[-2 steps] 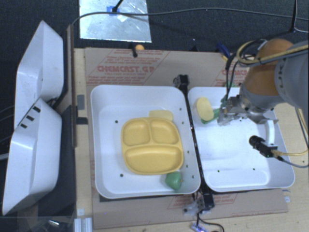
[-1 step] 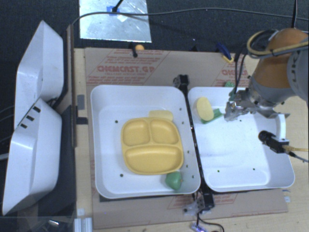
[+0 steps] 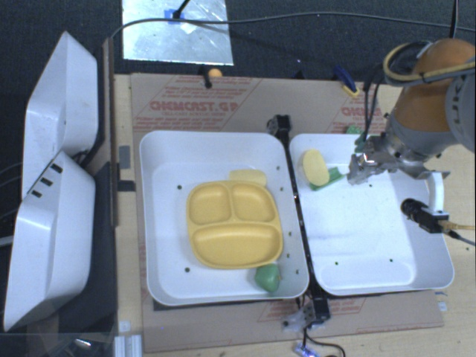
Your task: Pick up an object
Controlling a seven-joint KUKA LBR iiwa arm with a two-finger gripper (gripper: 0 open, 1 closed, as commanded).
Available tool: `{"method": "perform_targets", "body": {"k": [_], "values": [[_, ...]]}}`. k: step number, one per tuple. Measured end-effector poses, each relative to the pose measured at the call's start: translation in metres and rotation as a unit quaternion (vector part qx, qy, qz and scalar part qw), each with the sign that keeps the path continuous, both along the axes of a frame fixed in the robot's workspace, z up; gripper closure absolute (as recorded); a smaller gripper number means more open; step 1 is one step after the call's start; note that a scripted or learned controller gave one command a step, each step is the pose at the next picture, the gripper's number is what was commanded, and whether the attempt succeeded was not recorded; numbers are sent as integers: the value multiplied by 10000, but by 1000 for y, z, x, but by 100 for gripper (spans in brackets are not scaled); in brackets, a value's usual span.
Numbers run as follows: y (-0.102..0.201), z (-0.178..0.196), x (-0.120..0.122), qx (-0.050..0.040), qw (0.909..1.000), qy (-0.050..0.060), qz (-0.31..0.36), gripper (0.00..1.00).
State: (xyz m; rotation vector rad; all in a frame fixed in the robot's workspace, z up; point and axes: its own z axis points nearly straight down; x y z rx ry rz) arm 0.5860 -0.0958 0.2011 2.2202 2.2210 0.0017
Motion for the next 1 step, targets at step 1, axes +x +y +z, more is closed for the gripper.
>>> {"method": "perform_targets", "body": {"k": [1], "values": [[56,-5,-3,7,10000,6,24,100]]}}
